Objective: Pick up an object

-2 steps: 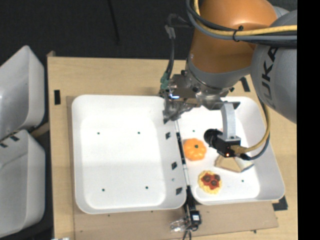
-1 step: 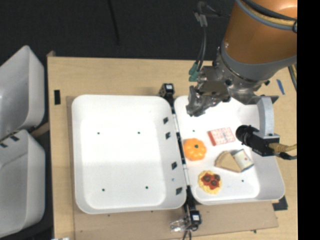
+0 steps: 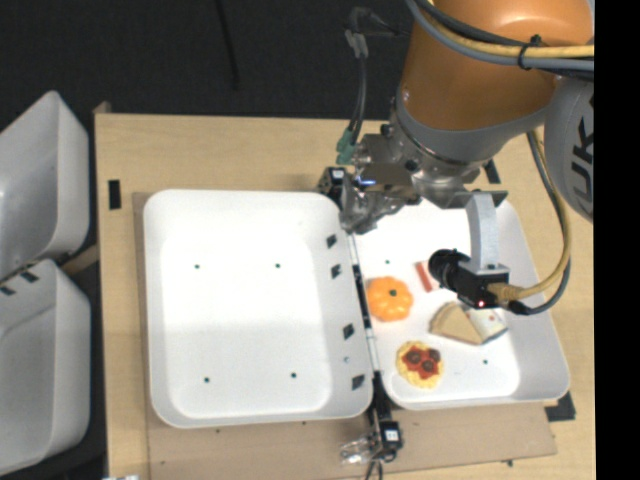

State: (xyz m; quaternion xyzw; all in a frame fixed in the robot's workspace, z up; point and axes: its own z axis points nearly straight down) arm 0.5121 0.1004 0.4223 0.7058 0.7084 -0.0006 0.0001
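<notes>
Orange band of the arm (image 3: 490, 38) looms largest at the upper right, closest to the lens, with grey and yellow cables (image 3: 500, 53) looped across it. Below it the wrist narrows down to the gripper (image 3: 362, 208), which sits low over the far left corner of the right bin (image 3: 535, 368), just beside the rims where the two bins meet. It is dark and cluttered there, so I cannot tell whether the gripper is released or clenched, and nothing can be seen held in it. A white bracket (image 3: 484, 230) hangs off the wrist with a black unit (image 3: 455, 270) at its lower end, hovering over the bin's middle. Four things to pick lie in the right bin: an orange toy (image 3: 388, 299) near the left wall, a red bar (image 3: 424, 277) just beyond it, a tan wedge (image 3: 458, 324) partly under the black unit, and a yellow disc (image 3: 420, 363) with red spots nearest the front wall. All four are apart from the gripper. The left bin (image 3: 160, 298) sits alongside on the tan bench (image 3: 125, 148).
</notes>
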